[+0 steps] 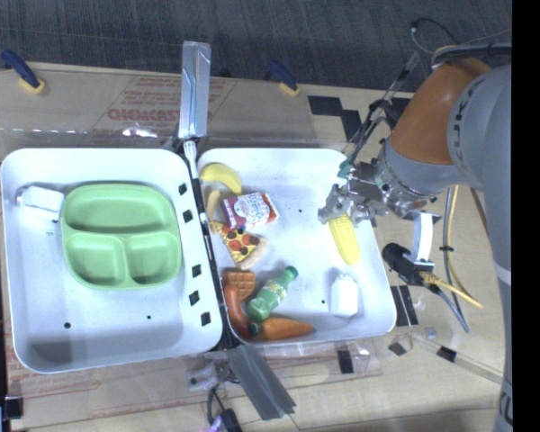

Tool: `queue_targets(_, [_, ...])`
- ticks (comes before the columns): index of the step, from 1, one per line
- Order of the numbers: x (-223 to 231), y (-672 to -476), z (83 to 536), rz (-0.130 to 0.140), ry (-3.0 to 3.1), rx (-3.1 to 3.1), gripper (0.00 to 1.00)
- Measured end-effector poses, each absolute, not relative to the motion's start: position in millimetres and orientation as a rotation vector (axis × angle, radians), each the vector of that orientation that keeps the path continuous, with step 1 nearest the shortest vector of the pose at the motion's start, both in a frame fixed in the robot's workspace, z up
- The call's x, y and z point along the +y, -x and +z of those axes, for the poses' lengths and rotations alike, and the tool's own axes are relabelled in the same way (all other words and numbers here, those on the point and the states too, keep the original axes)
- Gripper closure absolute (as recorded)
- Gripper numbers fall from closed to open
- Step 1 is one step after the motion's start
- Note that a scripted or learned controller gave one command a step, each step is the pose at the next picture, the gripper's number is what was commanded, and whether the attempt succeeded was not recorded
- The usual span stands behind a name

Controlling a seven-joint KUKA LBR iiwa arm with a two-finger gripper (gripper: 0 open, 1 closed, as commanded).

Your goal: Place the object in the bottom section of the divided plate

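Note:
A green divided plate [121,234] lies in the left bin [36,331], with one wide section at its far side and two small sections at its near side. My gripper [346,209] is over the right side of the right bin [297,174]. The fingers are shut on the top end of a yellow corn cob [346,239], which hangs down from them toward the bin's right wall. The plate holds nothing.
The right bin holds a banana [220,178], a red and white snack packet [248,210], a pizza slice [241,245], a waffle [238,286], a green bottle [270,295], a carrot [284,328] and a white bottle [344,293]. A small white item [40,198] lies by the plate's far left corner.

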State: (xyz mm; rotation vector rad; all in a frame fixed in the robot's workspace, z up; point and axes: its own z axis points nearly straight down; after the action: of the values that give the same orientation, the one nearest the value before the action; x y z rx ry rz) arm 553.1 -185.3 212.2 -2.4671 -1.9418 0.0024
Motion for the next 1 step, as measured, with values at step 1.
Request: queue_targets(1, [-117.8, -540.5, 281.6, 0.001, 2.39, -2.038, 1.0])
